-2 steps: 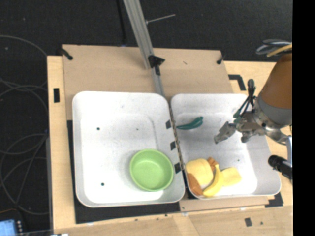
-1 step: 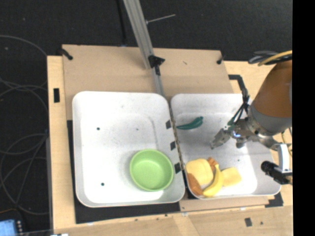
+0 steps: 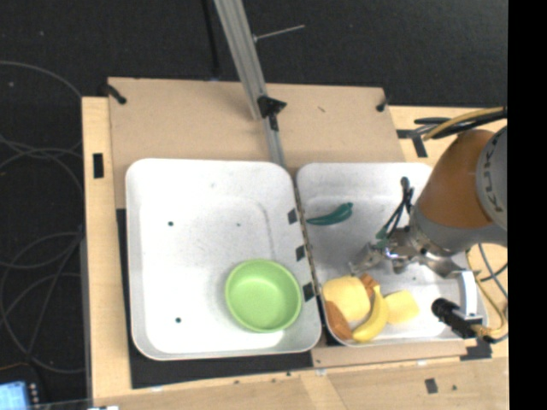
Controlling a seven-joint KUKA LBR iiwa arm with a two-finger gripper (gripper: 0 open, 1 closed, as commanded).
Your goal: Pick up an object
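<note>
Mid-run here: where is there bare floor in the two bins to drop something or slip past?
The left bin is bare apart from the green bowl at its near right corner. In the right bin, bare floor lies behind the green tool. Its near end is crowded: banana, yellow pieces, gripper.

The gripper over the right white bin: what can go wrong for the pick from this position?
The gripper hangs over a tight cluster: a yellow banana, a pale yellow round fruit and a yellow block lie close together, so a grasp may pinch two things or push them apart. The cluster lies near the right white bin's front wall, leaving little room.
</note>
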